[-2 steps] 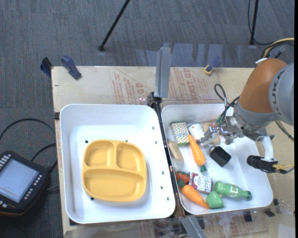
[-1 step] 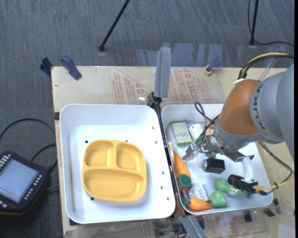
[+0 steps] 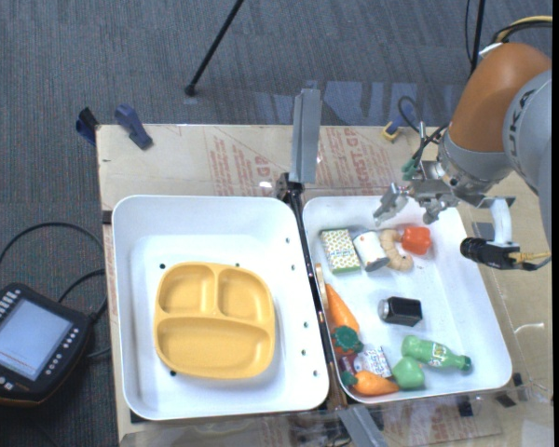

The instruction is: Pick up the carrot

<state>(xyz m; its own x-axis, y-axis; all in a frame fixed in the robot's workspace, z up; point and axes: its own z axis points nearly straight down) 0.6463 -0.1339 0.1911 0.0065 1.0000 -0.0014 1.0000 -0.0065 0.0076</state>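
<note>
The carrot (image 3: 341,311) is orange and tapered; it lies along the left wall of the right bin (image 3: 475,301), tip pointing up. A second orange piece (image 3: 374,386) with a green top rests in that bin's front corner. My gripper (image 3: 411,209) hangs over the back of the right bin, well behind and to the right of the carrot. It is open, with nothing between its fingers (image 3: 388,203). A red pepper-like item (image 3: 415,239) lies just below it.
The right bin also holds a green-and-white box (image 3: 340,250), a white packet (image 3: 370,249), a tan curled item (image 3: 395,249), a black box (image 3: 401,310), a green bottle (image 3: 435,352) and a green fruit (image 3: 408,372). A yellow divided plate (image 3: 214,320) lies in the left bin (image 3: 135,250).
</note>
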